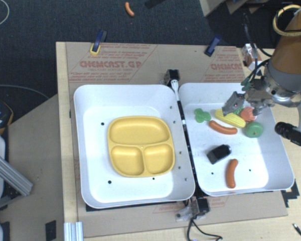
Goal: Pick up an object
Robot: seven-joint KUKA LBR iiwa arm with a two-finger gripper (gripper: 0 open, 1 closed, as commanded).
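Observation:
The right bin point(271, 174) holds several toy foods: a green piece point(201, 116), a yellow corn-like piece point(231, 119), a long sausage point(223, 128), an orange-red piece point(248, 114), a green round piece point(254, 130), a black block point(218, 153) and a second sausage point(232, 172). My gripper point(241, 104) hangs low over the cluster at the bin's far side, right above the yellow piece and the orange-red piece. The arm's wrist point(286, 64) rises behind it at the right.
The left bin point(90, 149) bears a yellow divided plate point(140, 145). A clamp point(172, 77) sits between the bins at the back. Blue clips point(97, 42) point(212, 46) hold the cardboard's far edge. A black part point(290, 132) juts over the right bin's right rim.

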